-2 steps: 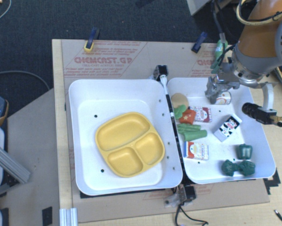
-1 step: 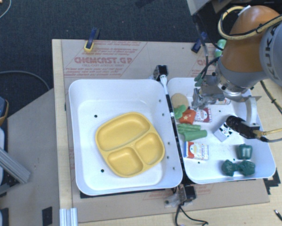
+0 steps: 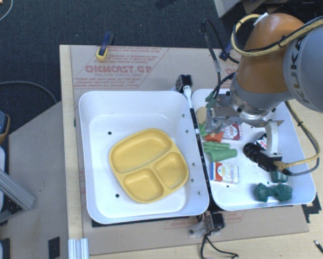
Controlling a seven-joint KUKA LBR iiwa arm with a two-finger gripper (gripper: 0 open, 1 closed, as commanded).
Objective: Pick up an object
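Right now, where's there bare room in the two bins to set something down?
The left bin has bare floor along its far side, beyond the yellow divided tray. The right bin is crowded: green toy, small carton and gripper bunch by the divider; one small gap lies between carton and green dumbbell.

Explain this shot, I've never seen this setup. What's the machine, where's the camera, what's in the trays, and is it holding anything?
It is one robot arm, grey with an orange band, reaching in from the right. The single camera is fixed above the bench and looks down at a slant. Two shallow white bins sit side by side. The left bin holds a yellow three-compartment plate. The right bin holds a green dumbbell, a small white packet, a pale green item and some smaller bits under the arm. The hand hangs low over that clutter. The wrist blocks the view, so I can't tell whether it holds anything.
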